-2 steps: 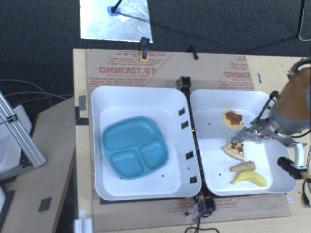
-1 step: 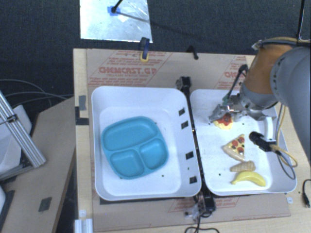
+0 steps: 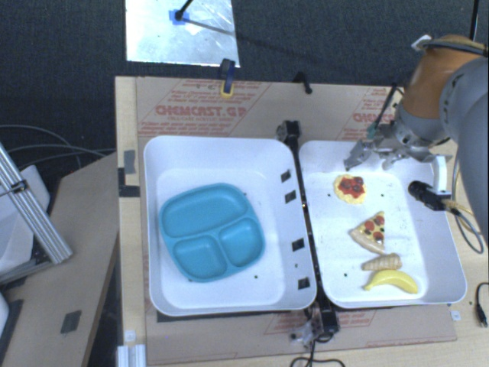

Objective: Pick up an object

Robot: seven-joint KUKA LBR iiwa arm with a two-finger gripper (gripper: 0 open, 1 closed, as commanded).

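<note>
Now the gripper [image 3: 365,157] hovers at the right bin's [image 3: 435,239] upper edge, above the small round pizza [image 3: 351,189]; its grip I cannot tell.

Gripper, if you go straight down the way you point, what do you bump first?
Probably the bare white floor of the right bin, just up-left of the round mini pizza. The gripper points downward; depth is unclear.

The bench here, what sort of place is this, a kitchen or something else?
Most likely a robotics lab test bench, not a kitchen. A grey arm reaches over two white bins taped onto a board, the food is toys such as a banana and pizza slice, and loose cables trail nearby.
</note>
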